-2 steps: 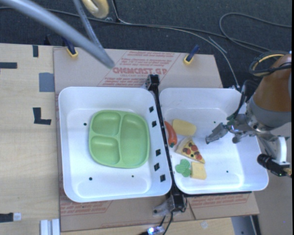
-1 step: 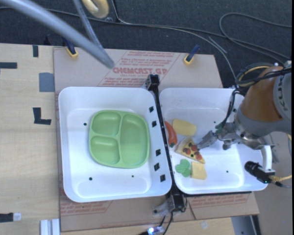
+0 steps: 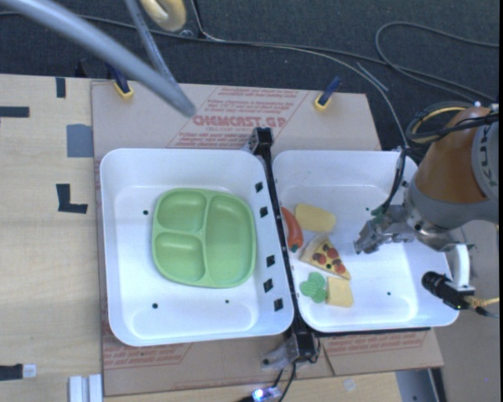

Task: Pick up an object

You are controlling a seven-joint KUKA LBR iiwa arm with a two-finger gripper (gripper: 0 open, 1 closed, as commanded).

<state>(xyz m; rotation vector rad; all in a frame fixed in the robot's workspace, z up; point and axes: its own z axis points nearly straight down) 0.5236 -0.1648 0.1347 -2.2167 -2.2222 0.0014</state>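
Gripper (image 3: 370, 239) low inside the right bin (image 3: 377, 167), just right of the pizza slice (image 3: 326, 256). Fingers: cannot tell whether released or clenched. Green plate (image 3: 205, 238) in the left bin (image 3: 121, 224), well apart.

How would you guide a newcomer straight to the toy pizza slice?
Find the right-hand white bin. Near its left side lies a cluster of toy foods; the pizza slice sits mid-cluster. It alone is a triangle with red dots, unlike the plain yellow pieces and green piece around it.

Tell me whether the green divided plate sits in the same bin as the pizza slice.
No. The green divided plate lies in the left bin, while the pizza slice lies in the right bin.
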